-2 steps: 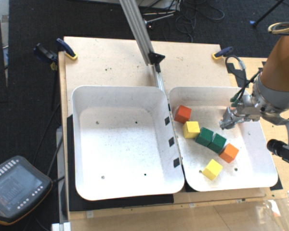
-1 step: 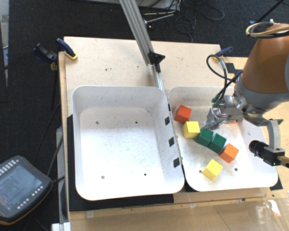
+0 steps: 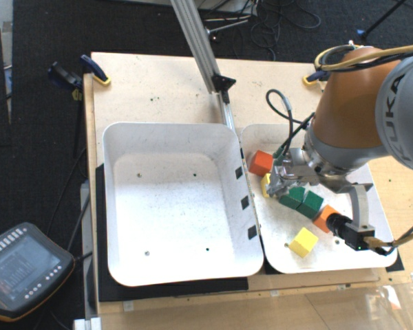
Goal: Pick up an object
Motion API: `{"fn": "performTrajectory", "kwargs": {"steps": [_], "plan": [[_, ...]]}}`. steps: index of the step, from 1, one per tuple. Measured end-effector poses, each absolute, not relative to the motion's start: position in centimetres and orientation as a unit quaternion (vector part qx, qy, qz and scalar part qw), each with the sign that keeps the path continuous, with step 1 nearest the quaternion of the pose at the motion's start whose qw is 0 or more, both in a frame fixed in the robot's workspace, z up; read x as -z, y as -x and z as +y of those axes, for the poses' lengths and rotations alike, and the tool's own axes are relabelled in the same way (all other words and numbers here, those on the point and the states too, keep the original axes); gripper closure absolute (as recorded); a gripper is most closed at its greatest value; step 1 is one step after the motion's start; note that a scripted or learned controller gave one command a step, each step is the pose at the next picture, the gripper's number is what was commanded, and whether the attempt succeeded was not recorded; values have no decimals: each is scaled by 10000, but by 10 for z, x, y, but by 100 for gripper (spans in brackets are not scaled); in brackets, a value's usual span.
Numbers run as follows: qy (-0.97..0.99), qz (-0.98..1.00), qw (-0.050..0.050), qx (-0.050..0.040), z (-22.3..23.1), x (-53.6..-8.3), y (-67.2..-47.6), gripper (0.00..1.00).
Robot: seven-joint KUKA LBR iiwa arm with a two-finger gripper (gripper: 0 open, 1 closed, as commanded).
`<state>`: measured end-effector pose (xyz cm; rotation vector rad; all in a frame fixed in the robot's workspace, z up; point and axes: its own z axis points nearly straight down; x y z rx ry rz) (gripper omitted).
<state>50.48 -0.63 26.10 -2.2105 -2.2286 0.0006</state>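
Reaching into the right bin (image 3: 272, 261), the arm (image 3: 365, 112) hides part of it.
Gripper (image 3: 281, 181) beside the orange block (image 3: 261, 162); its grip cannot be made out.

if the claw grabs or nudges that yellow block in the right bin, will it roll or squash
The yellow block looks like a cube with flat faces and sharp edges, so it would probably slide or tip rather than roll. It holds a crisp shape, so it is likely stiff, not squashy. It lies apart from the green blocks, so a nudge should move it alone.

Blocks (image 3: 299, 201) in right bin (image 3: 382, 215); hand (image 3: 281, 181) above them.
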Motion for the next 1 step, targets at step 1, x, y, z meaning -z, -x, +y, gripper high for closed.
{"fn": "performTrajectory", "kwargs": {"steps": [1], "plan": [[7039, -7103, 8, 4, 55, -258, -499, 100]]}}
